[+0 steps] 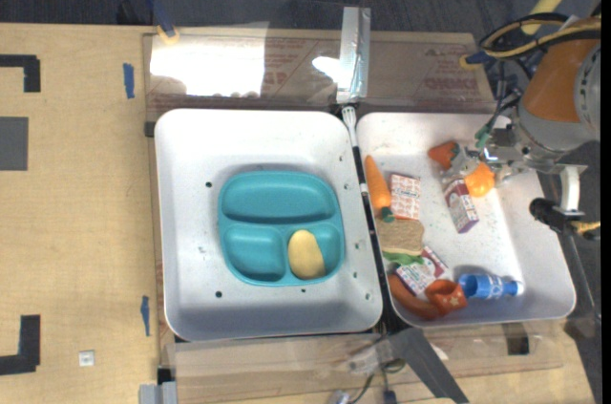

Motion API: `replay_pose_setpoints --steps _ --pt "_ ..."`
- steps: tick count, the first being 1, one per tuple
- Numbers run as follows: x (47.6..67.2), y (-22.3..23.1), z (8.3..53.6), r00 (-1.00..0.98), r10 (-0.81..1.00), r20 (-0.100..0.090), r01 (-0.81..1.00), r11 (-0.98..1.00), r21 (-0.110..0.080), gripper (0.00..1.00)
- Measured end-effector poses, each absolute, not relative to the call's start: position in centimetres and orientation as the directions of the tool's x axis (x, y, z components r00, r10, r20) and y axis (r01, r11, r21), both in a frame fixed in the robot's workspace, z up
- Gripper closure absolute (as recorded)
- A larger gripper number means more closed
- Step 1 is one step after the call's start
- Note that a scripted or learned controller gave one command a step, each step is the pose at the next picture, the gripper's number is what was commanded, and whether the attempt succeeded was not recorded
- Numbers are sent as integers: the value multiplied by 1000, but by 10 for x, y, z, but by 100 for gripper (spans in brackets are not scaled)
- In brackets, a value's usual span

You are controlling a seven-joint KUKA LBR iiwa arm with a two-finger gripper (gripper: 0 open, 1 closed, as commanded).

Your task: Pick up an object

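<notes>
Beneath everything we see a pale wooden desk [76,202] carrying two shallow white bins side by side. We find a teal divided tray [282,225] in the left bin [181,163], with a yellow potato-like piece [305,254] lying in its lower right compartment. We see the right bin [544,287] crowded with small things: an orange carrot [378,188] along its left wall, a red-and-white packet [405,197] just beside it, a blue bottle [488,286] lying flat near the front, and a red pepper [445,296] touching that bottle's left end. We spot the hand [482,159] at the bin's upper right, low over a small orange object [480,181], but we cannot tell how far it is spread or whether it grips anything.
</notes>
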State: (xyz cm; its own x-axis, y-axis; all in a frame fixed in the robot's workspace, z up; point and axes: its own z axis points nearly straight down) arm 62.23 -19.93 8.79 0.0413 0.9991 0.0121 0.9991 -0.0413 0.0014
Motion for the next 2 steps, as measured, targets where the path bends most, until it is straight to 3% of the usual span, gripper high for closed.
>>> replay_pose_setpoints --steps 1,2 --pt "626 -199 89 48 999 10 999 -48 6 0" --pt "628 -197 99 43 999 10 999 -43 9 100"
